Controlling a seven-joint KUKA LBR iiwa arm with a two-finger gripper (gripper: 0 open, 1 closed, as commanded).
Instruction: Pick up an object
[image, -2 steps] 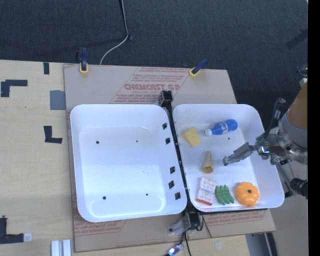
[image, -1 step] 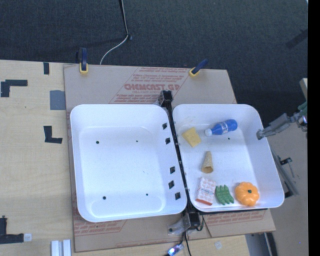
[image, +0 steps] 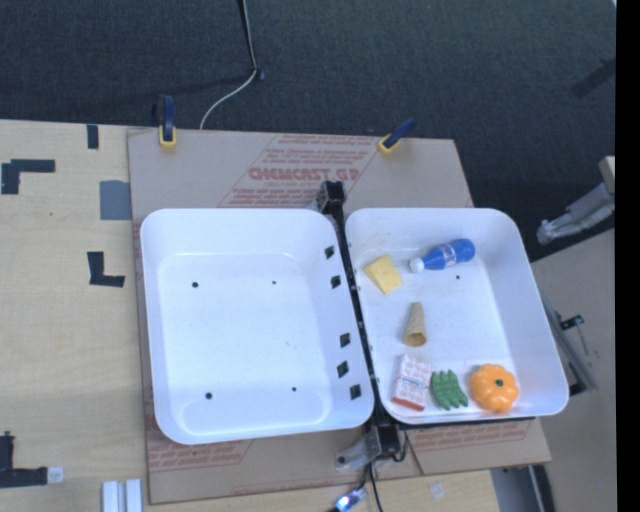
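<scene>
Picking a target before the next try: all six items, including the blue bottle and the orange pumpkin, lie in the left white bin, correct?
Not quite. The camera view shows the blue plastic bottle, the round orange pumpkin and the other four items all in the right white bin, not the left one.

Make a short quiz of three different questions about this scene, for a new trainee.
1. True or false: the blue bottle lies in the left bin.
2. Which item lies nearest the orange pumpkin? A) yellow block B) green toy C) brown cone
3. Fill in: the red and white packet lies near the ____ edge of the right bin, as the camera sees it.

Key: 1 false; 2 B; 3 bottom.
</scene>
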